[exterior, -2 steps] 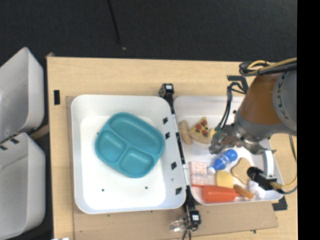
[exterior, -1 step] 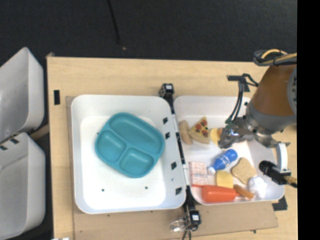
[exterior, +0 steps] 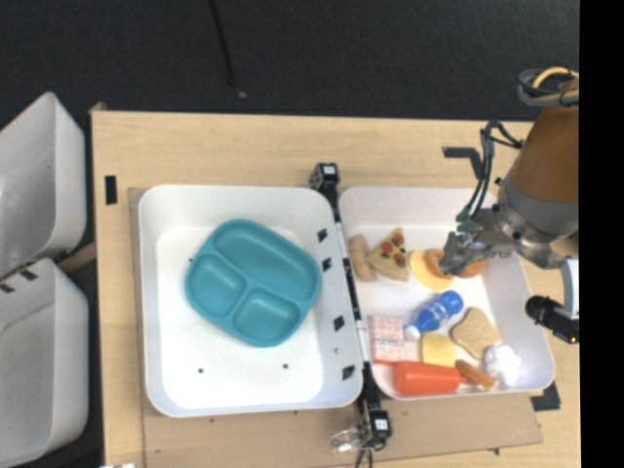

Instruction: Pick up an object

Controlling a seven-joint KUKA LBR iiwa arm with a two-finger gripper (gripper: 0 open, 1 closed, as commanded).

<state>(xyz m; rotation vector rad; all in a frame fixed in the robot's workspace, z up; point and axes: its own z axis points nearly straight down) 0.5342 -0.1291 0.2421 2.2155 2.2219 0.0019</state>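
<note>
Grey two-finger gripper (exterior: 458,258) sits low over yellow-orange toy piece (exterior: 432,267); jaws' state indeterminable. Crowded neighbouring pizza slice (exterior: 392,253) risks deflecting the grasp.

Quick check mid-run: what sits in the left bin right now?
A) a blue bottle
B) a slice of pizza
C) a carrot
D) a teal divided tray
D: the teal divided tray lies by itself in the left bin, while the blue bottle, the pizza slice and the other toy foods are all in the right bin.
</note>
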